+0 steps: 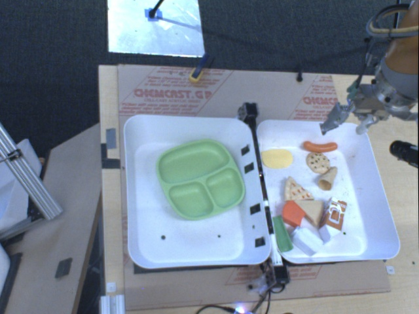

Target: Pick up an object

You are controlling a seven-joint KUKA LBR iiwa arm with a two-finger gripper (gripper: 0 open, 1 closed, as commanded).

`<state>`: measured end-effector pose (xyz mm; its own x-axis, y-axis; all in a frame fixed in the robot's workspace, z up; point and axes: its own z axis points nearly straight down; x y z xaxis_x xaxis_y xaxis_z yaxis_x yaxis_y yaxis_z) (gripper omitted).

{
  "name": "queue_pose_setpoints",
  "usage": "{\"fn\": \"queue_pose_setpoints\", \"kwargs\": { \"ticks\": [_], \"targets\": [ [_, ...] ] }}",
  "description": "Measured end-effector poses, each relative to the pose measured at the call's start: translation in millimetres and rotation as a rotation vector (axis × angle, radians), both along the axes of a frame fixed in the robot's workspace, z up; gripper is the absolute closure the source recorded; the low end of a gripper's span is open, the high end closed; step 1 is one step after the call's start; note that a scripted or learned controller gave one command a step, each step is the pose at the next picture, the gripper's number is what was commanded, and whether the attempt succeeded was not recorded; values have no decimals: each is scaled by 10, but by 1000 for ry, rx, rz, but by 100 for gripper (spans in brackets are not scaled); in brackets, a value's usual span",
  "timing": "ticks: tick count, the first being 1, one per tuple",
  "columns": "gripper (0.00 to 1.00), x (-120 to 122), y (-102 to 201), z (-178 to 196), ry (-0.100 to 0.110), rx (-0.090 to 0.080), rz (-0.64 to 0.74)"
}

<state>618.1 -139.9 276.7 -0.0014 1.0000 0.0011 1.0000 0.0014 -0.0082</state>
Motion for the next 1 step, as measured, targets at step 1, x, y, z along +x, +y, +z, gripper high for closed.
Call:
{"fn": "queue_pose_setpoints", "kwargs": {
  "ticks": [1],
  "targets": [
    [0,17,1,61,-10,-2,2]
  ]
}}
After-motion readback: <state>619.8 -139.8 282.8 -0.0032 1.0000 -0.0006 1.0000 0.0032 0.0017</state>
